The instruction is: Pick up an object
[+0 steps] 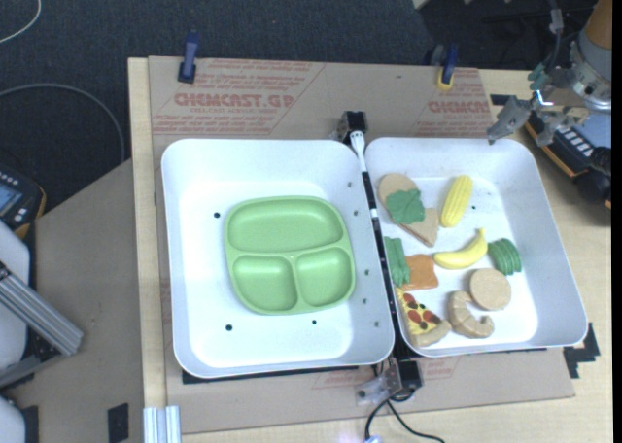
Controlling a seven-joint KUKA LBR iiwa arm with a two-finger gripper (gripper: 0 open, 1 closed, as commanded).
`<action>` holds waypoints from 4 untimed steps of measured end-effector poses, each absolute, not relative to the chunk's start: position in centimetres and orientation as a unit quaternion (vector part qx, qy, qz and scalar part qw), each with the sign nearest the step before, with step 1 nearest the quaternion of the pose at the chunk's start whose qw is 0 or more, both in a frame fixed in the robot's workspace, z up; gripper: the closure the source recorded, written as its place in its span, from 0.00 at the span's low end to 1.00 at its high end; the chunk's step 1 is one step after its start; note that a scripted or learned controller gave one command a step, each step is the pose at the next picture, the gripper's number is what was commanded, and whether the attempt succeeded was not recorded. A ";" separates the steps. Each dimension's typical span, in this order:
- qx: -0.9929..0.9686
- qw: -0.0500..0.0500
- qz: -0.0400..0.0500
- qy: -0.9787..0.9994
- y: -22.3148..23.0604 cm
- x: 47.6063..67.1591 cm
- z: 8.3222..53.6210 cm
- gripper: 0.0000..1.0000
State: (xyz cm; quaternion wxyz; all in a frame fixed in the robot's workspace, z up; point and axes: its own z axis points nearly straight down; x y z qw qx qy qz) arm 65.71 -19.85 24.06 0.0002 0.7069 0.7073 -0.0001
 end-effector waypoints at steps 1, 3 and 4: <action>0.704 -0.008 -0.002 0.710 -10.2 63.4 11.5 0.00; 0.707 0.007 0.008 0.707 -9.4 59.6 10.4 1.00; 0.707 -0.001 0.000 0.707 -9.3 56.5 8.6 1.00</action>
